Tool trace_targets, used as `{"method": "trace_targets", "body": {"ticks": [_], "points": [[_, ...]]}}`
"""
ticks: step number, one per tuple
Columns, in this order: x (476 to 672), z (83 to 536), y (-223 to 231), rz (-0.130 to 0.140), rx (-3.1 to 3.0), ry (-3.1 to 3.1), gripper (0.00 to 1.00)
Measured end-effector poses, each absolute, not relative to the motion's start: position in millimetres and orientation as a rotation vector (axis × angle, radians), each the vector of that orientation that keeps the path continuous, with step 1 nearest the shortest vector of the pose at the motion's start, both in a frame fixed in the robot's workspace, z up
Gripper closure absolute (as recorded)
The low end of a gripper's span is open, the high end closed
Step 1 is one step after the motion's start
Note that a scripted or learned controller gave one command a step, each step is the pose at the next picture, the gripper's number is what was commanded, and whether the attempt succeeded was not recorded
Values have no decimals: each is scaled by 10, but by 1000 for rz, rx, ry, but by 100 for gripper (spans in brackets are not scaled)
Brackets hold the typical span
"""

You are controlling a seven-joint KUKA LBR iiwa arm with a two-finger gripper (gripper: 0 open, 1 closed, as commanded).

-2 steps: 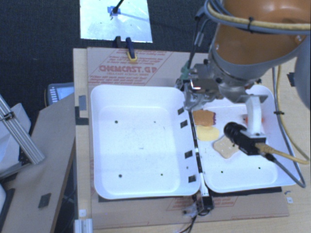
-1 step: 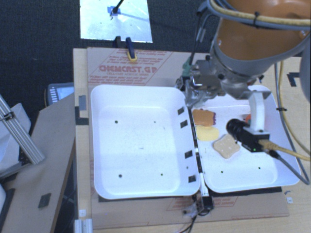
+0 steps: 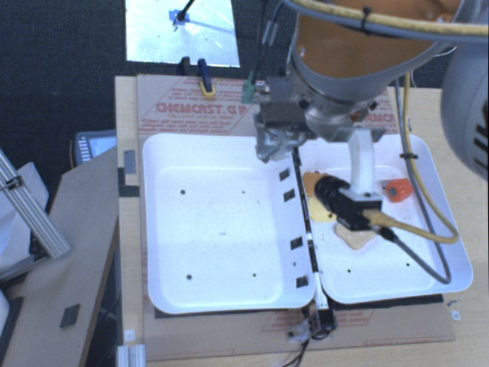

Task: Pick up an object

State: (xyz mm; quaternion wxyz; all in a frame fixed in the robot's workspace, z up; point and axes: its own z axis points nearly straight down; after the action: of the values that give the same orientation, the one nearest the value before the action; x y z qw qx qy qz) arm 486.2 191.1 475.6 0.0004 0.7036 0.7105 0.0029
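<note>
My gripper hangs over the far end of the ridge where the two white bins meet, under the orange wrist. In the right bin a flat tan-yellow piece lies near the middle, partly hidden by the robot's own hardware; its yellow upper end shows close to the ridge. Further right, near that bin's far side, rests a small orange-red object. Both lie to the right of the gripper and closer to the front. Nothing shows between the gripper and these things.
The left bin is white with a few dark specks. Black clips line the ridge between the bins. A blue and yellow clamp sits on the cardboard behind the bins. A yellow cable loops over the right bin.
</note>
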Motion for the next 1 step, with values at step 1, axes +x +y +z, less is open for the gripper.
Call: {"method": "trace_targets", "body": {"ticks": [1], "points": [[5479, 5087, 2371, 12, 2210, 2229, 100]]}}
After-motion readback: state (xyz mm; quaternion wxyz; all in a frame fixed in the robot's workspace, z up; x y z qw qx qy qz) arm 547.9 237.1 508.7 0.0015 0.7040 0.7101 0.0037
